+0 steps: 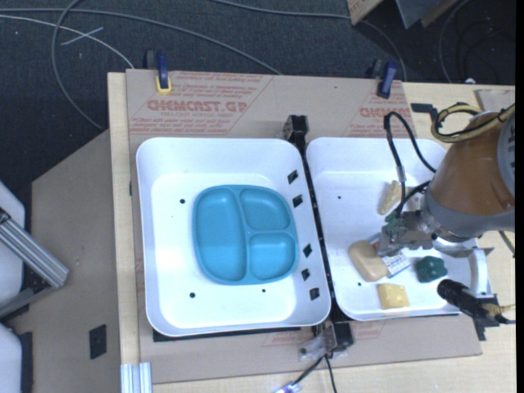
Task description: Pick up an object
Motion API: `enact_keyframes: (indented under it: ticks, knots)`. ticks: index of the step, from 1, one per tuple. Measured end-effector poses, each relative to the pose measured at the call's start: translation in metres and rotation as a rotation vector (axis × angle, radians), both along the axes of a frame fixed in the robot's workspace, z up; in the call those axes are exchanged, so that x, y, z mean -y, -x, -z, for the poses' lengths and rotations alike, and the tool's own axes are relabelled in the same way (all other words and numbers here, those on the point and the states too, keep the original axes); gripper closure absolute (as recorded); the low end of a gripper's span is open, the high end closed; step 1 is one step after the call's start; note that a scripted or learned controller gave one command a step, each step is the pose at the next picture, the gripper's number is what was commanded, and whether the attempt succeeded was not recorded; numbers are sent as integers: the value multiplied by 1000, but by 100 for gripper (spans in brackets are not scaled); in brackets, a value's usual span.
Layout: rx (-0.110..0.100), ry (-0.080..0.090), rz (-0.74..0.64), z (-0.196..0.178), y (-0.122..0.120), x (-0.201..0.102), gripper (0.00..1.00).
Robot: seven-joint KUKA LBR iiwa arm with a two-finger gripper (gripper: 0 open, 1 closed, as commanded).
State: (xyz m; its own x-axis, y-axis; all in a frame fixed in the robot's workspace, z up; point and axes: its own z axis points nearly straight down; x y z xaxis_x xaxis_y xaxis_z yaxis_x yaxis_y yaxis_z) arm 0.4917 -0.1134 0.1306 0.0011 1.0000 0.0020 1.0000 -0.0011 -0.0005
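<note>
White plastic forms both bins: the left bin (155, 219) holds a blue divided tray (244, 234) at its centre, and the right bin (344, 178) holds the small things. The gripper (399, 237) hangs low over the right bin's front half, with a beige lump (368, 261) just beside it, a yellow block (393, 295) near the front edge, a green piece (429, 268) toward the right edge and a pale piece (392, 196) farther back. Nothing is visibly between its tips.
</note>
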Motion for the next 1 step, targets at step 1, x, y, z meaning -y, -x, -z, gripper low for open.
enact_keyframes:
  ticks: [1]
  knots:
    - [6, 3, -2, -61, 4, -5, 100]
